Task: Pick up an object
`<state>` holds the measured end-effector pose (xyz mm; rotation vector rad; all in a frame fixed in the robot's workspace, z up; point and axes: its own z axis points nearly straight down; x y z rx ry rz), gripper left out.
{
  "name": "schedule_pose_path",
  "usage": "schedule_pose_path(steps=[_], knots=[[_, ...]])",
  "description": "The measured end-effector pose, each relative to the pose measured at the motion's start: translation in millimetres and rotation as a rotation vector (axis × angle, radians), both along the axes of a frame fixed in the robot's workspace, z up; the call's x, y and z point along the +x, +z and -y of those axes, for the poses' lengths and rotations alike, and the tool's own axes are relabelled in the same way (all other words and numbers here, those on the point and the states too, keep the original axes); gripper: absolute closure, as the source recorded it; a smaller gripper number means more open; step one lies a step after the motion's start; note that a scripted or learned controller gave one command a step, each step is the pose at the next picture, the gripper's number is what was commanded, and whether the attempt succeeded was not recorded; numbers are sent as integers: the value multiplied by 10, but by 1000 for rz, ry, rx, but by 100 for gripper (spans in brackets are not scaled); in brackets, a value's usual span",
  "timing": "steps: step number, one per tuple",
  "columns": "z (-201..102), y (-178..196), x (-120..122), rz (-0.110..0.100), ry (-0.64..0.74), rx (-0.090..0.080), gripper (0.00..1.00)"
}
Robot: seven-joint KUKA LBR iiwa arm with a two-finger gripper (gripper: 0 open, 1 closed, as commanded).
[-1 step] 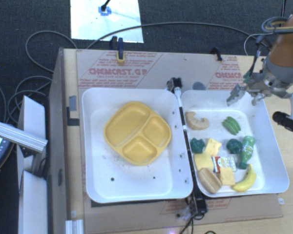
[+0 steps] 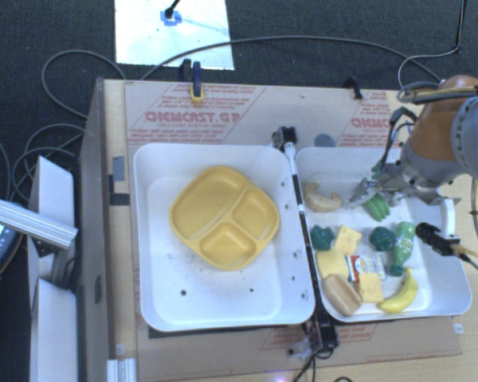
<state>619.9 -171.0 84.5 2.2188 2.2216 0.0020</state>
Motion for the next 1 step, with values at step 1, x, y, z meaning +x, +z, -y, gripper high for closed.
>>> schedule_pose_path(steps=[1], knots=[[3, 112, 11, 4, 1, -1, 100]])
